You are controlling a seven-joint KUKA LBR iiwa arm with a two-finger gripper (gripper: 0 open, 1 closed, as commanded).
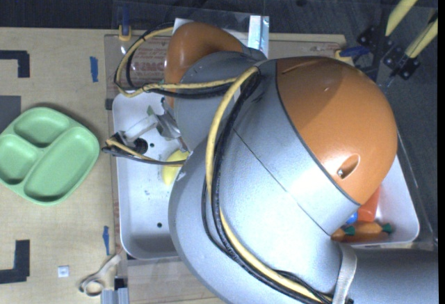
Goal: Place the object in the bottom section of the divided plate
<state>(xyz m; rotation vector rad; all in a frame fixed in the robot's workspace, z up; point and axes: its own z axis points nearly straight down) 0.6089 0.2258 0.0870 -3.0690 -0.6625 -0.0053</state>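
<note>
I see the gripper (161, 123) low in the left bin (139, 236), can't tell its state, w/ a yellow object (174, 165) just below-right of it, plate (47, 155) well left on the bench.

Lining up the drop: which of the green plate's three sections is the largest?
The long section along the lower right of the green plate, nearest the left bin. The other two, at its top and left, are clearly smaller.
</note>
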